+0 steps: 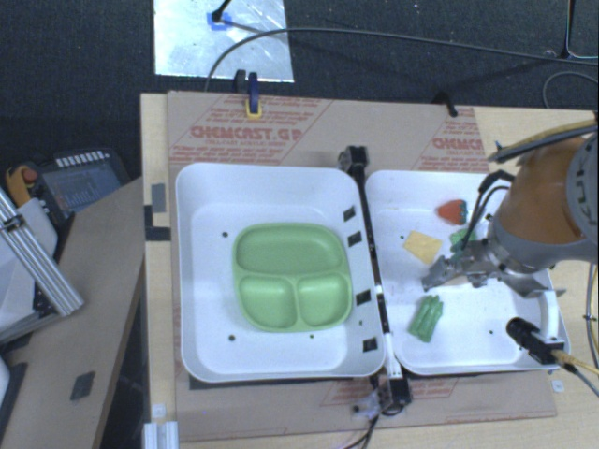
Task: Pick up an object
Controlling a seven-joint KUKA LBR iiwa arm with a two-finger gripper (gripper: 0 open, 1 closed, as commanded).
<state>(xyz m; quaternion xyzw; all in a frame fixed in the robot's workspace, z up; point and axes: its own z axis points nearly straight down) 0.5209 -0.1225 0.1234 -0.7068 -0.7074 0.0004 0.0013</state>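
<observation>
the claw hovers low in the right bin, between the yellow piece and the green block; i can't tell its spread. aimed between them, it might close on nothing or nudge one away.

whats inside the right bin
The right bin holds a red piece, a yellow piece and a green block. The arm covers its far right side.
</observation>
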